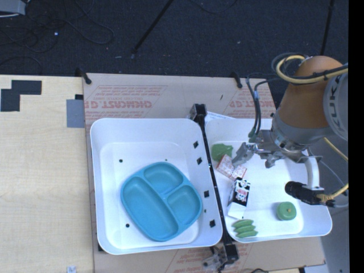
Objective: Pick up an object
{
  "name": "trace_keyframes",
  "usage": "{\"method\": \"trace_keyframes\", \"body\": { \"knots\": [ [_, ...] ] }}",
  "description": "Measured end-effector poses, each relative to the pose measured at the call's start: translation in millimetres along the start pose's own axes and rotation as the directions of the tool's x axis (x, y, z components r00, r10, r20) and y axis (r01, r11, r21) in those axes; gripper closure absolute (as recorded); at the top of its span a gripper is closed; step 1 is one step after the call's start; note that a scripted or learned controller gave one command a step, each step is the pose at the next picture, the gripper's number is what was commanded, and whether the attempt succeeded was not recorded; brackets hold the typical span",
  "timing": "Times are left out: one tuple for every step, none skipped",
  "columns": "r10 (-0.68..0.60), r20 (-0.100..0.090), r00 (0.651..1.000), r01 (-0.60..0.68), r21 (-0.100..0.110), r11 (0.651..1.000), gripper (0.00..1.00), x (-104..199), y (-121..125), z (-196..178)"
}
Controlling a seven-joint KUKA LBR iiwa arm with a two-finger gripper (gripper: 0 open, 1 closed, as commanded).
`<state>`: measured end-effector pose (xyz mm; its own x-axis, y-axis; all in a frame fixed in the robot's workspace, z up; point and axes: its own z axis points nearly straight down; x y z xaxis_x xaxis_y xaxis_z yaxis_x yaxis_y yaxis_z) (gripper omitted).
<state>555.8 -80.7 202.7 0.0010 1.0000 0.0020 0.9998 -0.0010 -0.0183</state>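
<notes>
At the nine o'clock side of the bench [45, 169], the left bin [105, 135] holds a blue divided plate [161, 201], which plays no part in any likely trouble. Across the divider, the right bin [318, 226] carries a green lump [222, 151] at its eleven o'clock corner, a red-and-white packet [227, 166] just beside it, a black-and-white carton [240, 193] near centre, green pea pods [245, 228] at six o'clock and a green round piece [286, 211] toward four o'clock. The tool [245, 152] hangs near the packet; whether it is wide or narrow I cannot tell. Crowded items there risk a glancing, empty close, or a shove against the divider.
</notes>
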Motion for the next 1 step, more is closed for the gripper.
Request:
{"method": "trace_keyframes", "body": {
  "knots": [
    [-0.001,0.001,1.000,0.001,-0.013,1.000,0.00,-0.3,2.5,-7.9]
  ]
}}
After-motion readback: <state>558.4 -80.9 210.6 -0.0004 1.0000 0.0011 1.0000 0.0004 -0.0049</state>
